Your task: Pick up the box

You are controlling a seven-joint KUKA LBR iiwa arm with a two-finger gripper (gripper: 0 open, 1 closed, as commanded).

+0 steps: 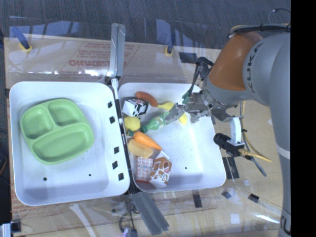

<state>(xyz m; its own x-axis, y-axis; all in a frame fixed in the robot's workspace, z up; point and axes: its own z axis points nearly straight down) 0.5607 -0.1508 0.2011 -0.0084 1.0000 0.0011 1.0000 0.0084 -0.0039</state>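
- At the right bin's (pixel 197 179) 6 o'clock edge lies the box (pixel 153 170), just below a carrot (pixel 144 140).
- Toward 1 o'clock, well apart, the tool (pixel 181 110) hovers; whether it's open, I cannot tell.
- Risk: descending here likely snags the green bottle (pixel 157 122), missing the box.

A robotics lab, by every sign. A grey industrial arm (pixel 261 68) with an orange band reaches over a bench (pixel 69 58) covered in clear plastic sheeting. Two white bins (pixel 64 186) sit side by side on it, clamped along a metal divider (pixel 117 51). Beyond the bench lies dark carpet (pixel 148 4); loose cables (pixel 256 157) trail beside the arm.
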